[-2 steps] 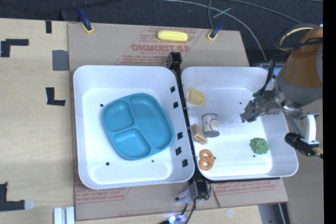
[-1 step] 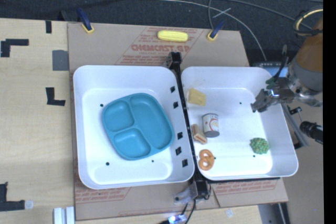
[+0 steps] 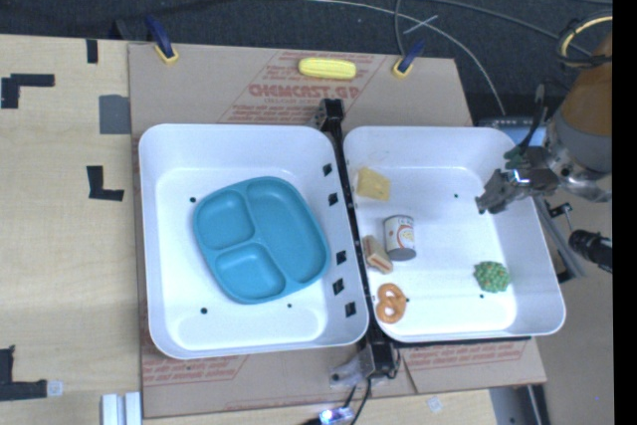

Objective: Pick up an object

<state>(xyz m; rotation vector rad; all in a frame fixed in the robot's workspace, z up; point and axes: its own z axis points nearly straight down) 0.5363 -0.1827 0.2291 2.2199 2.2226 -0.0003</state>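
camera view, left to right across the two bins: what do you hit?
blue divided plate → cheese wedge → small can → broccoli floret → gripper at the right bin's right edge. The pretzel and bread piece overlap the cheese and can in x, so left out.

Camera set-up: one fixed view from above the bench.
The camera looks down at a slant from moderate height, taking in the left bin (image 3: 159,244), the right bin (image 3: 528,254), the cardboard (image 3: 289,90) beneath them and dark floor beyond; the arm (image 3: 587,114) enters at right.
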